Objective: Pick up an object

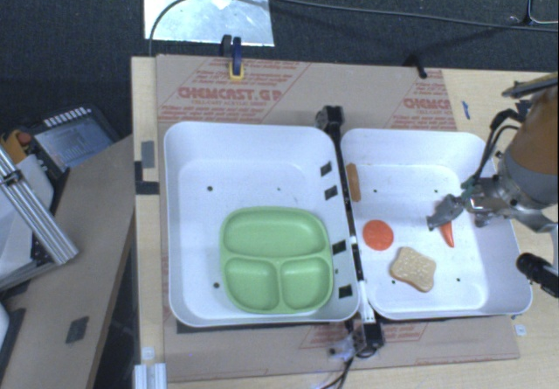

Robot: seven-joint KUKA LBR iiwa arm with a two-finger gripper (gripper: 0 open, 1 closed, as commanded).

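Note:
In the right bin [502, 291] lie an orange round slice [378, 234], a tan piece of toast [412, 268], a thin orange stick [353, 182] by the left wall, and a small red-orange wedge [448, 235]. My gripper [444, 215] reaches in from the right and hangs low over the bin's right half, directly above the red-orange wedge. Its dark tip overlaps the wedge's upper end. I cannot tell whether it touches the wedge.
The left bin [188, 204] holds a green divided plate [275, 258]. A black divider with clips [341, 204] runs between the bins. The arm's grey body [533, 160] stands over the right bin's right edge. Cardboard lies beneath both bins.

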